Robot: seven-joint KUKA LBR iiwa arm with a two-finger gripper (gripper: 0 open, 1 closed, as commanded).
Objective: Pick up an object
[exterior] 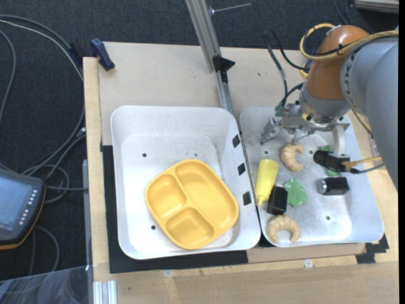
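Approach step: end effector, grip state impossible to tell, hovers at the right bin's 12 o'clock, just above a croissant; descent and closure needed.

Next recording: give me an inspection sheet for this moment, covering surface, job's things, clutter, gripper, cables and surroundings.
Surface: wooden bench bearing a left bin and a right bin, side by side.
Job's things: right bin holds two croissants, a yellow bottle, a green piece and black items; left bin holds a yellow divided tray.
Clutter: blue clip at the bench's far left corner.
Gripper: gripper low over the right bin's far end, just above the upper croissant; nothing seen held.
Cables: yellow and black cables loop by the wrist; more cables on the floor at left.
Surroundings: dark carpet, handheld screen at left, metal pole.
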